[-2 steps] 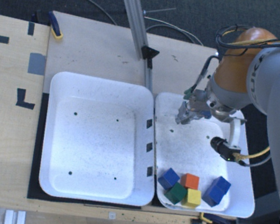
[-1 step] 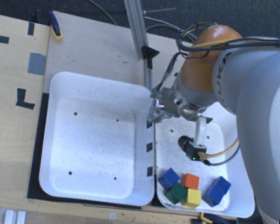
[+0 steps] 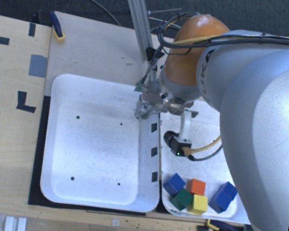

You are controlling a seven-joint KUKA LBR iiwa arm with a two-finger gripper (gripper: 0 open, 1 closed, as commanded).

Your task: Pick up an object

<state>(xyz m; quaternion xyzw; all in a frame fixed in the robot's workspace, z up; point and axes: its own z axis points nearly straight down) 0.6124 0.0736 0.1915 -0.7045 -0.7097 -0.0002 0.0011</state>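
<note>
Gripper (image 3: pixel 147 107) hangs over the far right corner of the left bin (image 3: pixel 66 90); I cannot tell its state. Blue block (image 3: pixel 175 182), orange block (image 3: pixel 196 186), green block (image 3: pixel 180 200), yellow block (image 3: pixel 198 203) and another blue block (image 3: pixel 224 196) sit bunched at the near edge of the right bin (image 3: pixel 208 130).

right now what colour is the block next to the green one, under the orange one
Yellow. The block shows clearly in the camera view, in the right bin.

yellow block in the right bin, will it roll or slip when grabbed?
Yellow block looks like a flat-faced cube, so it is unlikely to roll. It appears rigid and probably light. It sits tight against the green block and orange block, so a push would likely shove those along too.
</note>
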